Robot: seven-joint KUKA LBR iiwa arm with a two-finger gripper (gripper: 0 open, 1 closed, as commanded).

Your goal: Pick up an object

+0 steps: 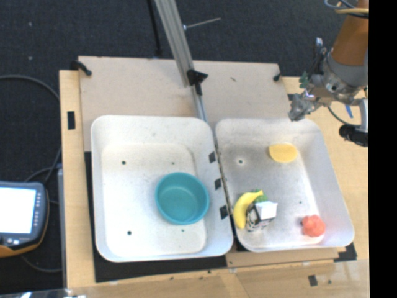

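Note:
The right bin holds a flat yellow round piece near its back, a banana at the front left, a small white and grey block touching the banana, and a red ball-like item at the front right. A teal bowl sits in the left bin. My gripper hangs over the back right rim of the right bin, above and behind the yellow piece, apart from every object. Nothing shows between its tips.
A slanted metal pole rises from the bench behind the bins' shared edge. A tablet-like screen lies off the bench at the left. Cables trail near the arm at the right.

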